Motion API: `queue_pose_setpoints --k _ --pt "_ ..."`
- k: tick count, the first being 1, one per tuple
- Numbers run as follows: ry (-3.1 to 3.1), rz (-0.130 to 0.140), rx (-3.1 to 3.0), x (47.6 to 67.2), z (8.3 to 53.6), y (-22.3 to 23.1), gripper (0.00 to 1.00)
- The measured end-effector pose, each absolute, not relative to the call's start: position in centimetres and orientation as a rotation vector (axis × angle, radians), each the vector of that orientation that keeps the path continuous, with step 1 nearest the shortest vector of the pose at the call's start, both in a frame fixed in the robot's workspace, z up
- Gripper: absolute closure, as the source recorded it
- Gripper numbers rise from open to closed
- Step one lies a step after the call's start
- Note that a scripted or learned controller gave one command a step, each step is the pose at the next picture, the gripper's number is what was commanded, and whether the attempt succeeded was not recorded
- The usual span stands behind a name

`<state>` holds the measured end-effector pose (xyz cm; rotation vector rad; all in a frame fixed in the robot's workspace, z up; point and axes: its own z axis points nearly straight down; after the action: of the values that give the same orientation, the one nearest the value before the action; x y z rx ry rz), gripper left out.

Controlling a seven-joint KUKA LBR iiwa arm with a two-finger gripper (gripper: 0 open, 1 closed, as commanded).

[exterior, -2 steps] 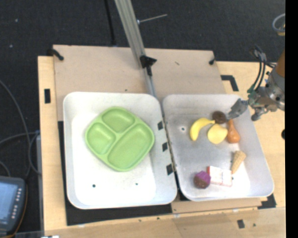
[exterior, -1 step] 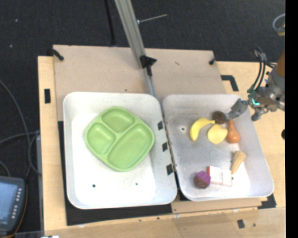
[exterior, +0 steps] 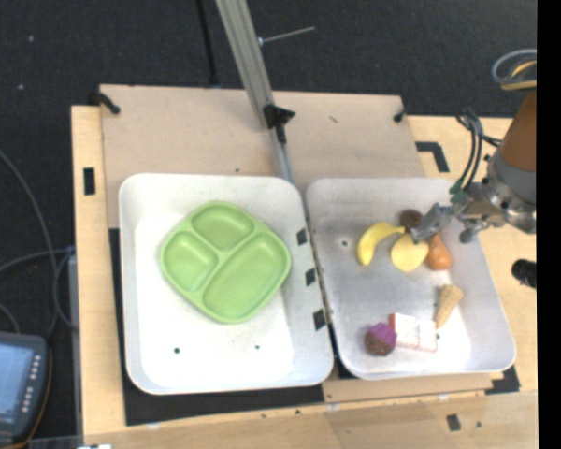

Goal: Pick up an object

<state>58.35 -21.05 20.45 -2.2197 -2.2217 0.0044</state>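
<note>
Camera view shows the gripper (exterior: 446, 221) low in the right bin (exterior: 355, 204); whether it is clenched I cannot tell. Just beneath it sits a yellow pear-like fruit (exterior: 409, 253) — probably light, stiff, smooth plastic — best pinched across its widest part.

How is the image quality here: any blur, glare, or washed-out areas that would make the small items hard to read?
Camera view: soft overall, so the banana and nearby fruit merge at their edges; the white bins are bright, nearly washed out but speckles survive; shadows are faint; the hand is small and fuzzy at the right; the green plate reads clearly.
</note>
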Motion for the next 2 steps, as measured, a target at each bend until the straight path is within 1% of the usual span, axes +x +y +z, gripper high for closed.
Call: queue_pose_setpoints --k 1,2 --pt "-2.22 0.006 -2.22 58.7 14.3 -21.5 0.0" --pt "-2.234 -0.01 -2.237 59.2 12.3 -21.9 0.0"
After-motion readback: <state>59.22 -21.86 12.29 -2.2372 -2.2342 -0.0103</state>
